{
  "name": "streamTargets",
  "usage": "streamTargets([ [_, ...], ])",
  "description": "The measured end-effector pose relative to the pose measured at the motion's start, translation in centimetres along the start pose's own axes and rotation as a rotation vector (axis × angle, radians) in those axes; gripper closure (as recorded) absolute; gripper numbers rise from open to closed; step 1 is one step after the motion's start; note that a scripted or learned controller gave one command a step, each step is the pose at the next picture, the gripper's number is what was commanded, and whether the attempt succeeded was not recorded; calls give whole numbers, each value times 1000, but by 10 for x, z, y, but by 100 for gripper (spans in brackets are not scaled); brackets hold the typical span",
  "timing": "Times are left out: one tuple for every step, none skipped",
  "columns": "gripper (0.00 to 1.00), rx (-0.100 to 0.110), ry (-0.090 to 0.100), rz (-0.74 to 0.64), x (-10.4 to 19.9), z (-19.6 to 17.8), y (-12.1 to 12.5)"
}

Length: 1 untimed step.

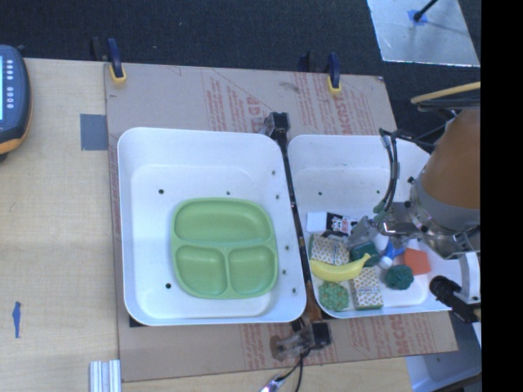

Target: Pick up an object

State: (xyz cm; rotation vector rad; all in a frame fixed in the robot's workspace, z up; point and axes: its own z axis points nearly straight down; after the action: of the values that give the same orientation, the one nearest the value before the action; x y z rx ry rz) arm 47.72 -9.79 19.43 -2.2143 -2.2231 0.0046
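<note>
Camera view
Claw: low over the right shallow white bin, amid the clutter; its state cannot be told.
Objects: curved yellow banana, teal fuzzy ball, orange block in that bin.
Left bin: green sectioned plastic tray.

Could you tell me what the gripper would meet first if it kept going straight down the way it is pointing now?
Probably the yellow banana or the clutter beside it in the right bin; the gripper hangs above that pile, though depth is unclear.
</note>
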Motion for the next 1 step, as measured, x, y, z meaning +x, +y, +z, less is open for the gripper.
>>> streamTargets([
  [0, -4, 0, -3, -6, 104, 45],
])
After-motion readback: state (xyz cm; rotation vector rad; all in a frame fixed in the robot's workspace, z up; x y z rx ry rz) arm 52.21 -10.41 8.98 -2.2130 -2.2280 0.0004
